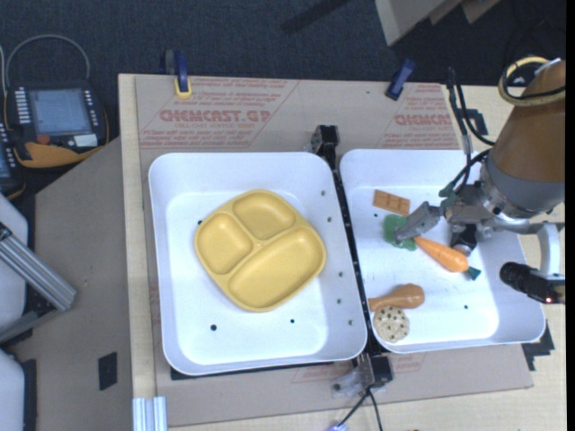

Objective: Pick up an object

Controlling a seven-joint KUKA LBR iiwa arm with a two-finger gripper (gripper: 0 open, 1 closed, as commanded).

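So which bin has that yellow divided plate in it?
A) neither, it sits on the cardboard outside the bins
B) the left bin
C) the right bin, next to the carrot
B: the yellow plate lies in the left bin, while the carrot, the cookie and the other small food pieces lie in the right bin.

Left bin [171,241] holds divided plate [260,250]. Right bin [503,317] holds everything else, placed off the carrot [442,253]: cracker [391,202] behind-left, leafy piece [396,232] just left, drumstick [399,297] and cookie [391,324] front-left.
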